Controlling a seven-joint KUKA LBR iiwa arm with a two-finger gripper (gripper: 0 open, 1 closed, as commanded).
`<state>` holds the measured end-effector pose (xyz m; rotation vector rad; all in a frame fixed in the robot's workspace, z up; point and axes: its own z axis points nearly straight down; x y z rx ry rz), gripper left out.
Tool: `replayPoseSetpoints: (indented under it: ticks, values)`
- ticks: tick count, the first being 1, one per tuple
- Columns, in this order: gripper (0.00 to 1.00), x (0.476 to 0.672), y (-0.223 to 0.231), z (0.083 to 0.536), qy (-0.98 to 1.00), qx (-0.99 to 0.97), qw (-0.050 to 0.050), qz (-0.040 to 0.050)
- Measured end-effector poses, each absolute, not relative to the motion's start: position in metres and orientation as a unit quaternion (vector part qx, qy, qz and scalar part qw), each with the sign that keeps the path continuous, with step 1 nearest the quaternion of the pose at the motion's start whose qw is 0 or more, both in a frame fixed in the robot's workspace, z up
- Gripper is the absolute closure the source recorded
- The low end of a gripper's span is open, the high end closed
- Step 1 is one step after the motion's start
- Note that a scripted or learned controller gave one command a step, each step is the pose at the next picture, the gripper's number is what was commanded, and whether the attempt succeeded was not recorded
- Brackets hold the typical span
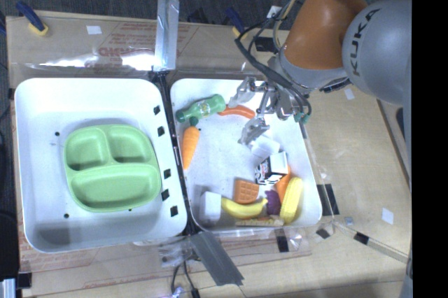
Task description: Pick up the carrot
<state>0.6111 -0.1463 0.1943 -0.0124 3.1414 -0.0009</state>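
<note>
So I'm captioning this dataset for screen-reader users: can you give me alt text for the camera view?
A grey and orange robot arm's gripper hovers over the right bin, with the carrot lying apart from it by the bin's left wall. The bin also holds a green bottle, a banana and other toy food; the left bin holds a green divided plate.

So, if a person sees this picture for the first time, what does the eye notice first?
Probably the big grey and orange arm at the upper right, its gripper over the right bin. Next, the green divided plate alone in the left bin. Then the carrot beside the right bin's left wall, apart from the toy food heaped along its near edge.
</note>
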Motion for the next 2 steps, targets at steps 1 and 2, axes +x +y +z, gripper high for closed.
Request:
replayPoseSetpoints:
  ticks: [1,2]
  values:
    - [0.00,0.594,-0.096,0.090,0.997,-0.072,-0.003,0.0019]
    - [0.00,0.542,-0.092,0.095,0.999,-0.034,0.006,-0.0008]
